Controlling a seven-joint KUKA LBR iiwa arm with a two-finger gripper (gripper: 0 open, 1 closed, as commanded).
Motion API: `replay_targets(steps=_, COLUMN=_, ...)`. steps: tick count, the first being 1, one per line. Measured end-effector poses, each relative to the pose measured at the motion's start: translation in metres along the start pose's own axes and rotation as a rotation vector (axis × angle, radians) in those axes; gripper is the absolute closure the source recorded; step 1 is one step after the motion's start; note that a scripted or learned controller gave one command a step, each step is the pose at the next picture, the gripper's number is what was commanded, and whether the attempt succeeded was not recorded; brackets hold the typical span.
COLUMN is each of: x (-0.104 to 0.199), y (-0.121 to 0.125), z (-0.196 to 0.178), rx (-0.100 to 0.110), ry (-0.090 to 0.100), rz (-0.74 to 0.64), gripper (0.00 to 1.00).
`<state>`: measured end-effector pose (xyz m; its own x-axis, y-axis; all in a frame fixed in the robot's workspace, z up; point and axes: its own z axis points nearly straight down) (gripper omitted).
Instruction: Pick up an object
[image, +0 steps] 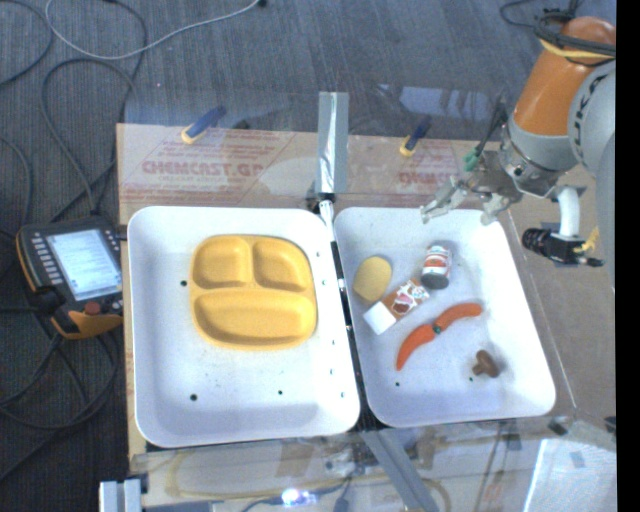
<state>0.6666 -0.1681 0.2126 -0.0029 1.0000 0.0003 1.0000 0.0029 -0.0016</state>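
Sitting on a cardboard-covered bench (160, 170) over dark carpet (90, 90) strewn with cables, two white bins lie side by side. The right bin (520, 390) holds an orange carrot (437, 330), a yellow lump (372, 277), a small can (436, 266) and a brown piece (486, 364). Above the bin's far rim, the gripper (462, 203) hovers with fingers spread apart, gripping nothing. Left of it, the other bin (160, 400) holds a yellow tray (254, 290).

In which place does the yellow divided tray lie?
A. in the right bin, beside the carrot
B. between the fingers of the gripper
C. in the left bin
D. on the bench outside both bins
C: the yellow tray lies alone in the left bin, while the carrot lies in the right bin.
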Motion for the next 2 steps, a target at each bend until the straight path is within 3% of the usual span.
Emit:
replay_targets(steps=1, x=-0.0398, y=-0.0241, z=0.1172, rx=-0.005, ry=0.000, rz=-0.083, gripper=0.00)
replay_targets(steps=2, x=-0.0386, y=-0.0242, z=0.1087, rx=-0.003, ry=0.000, rz=-0.085, gripper=1.00)
